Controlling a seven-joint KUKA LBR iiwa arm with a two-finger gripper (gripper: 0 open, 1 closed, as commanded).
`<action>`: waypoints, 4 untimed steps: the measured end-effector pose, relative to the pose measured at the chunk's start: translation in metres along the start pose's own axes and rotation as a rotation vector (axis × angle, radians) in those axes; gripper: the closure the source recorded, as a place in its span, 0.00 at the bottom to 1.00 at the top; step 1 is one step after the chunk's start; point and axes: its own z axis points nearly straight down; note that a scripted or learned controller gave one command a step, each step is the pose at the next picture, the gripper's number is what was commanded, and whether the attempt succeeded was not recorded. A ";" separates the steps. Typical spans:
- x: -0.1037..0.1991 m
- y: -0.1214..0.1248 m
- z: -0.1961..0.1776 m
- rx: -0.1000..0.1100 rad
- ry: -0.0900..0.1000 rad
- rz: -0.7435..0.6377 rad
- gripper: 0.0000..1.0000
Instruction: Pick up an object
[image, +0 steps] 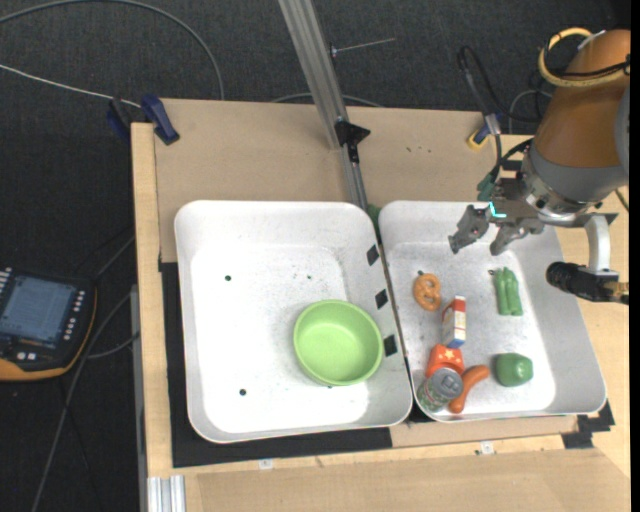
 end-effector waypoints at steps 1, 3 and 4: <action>0.000 0.000 0.000 0.000 0.000 0.000 0.00; -0.003 0.012 0.105 0.005 0.000 0.000 0.00; -0.003 0.011 0.142 0.004 0.000 0.000 0.00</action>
